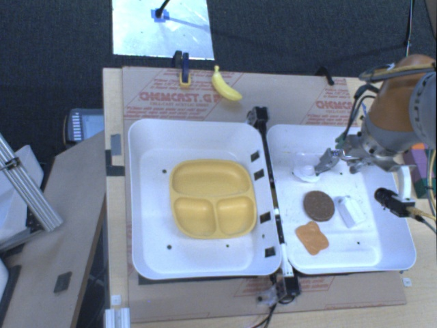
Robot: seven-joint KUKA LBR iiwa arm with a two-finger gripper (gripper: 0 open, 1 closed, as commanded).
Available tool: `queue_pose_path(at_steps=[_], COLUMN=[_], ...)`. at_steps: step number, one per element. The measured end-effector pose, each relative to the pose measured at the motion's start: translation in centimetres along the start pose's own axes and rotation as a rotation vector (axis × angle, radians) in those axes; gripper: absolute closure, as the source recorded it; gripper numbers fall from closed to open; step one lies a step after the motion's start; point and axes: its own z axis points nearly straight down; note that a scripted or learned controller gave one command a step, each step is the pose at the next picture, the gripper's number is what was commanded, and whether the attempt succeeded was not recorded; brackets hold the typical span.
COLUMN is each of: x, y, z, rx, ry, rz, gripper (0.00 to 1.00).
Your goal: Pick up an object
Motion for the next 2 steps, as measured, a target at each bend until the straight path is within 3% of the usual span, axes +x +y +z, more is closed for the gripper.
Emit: queue_pose_path(at_steps=[1,2], x=[0.0,0.0], y=[0.1,0.4], z=[4.5,3.0], rx=[-0.002,-0.010], ry=[0.000,0.000], rz=[0.000,0.000], gripper=[0.00,1.00])
